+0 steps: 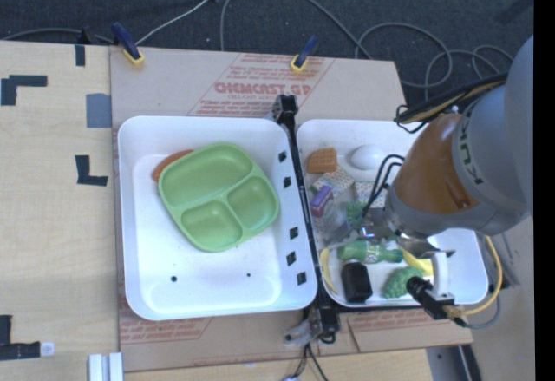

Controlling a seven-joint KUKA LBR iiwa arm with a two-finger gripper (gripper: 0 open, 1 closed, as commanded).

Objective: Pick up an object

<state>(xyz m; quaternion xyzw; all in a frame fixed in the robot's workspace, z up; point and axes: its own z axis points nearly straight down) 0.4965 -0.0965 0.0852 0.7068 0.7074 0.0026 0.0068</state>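
**Arm low over the cluttered right bin**

Grey arm [473, 162] with its orange band covers the gripper [375, 236]; jaw state cannot be told. Beneath lie a green bottle [368, 252], black block [355, 281], white egg [366, 157]. Left bin [147, 284]: glossy green divided plate [218, 195].

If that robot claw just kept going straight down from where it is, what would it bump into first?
Probably the green bottle-shaped toy lying in the right white bin, just under the gripper. Depth is hard to judge; the black block lies close beside it.
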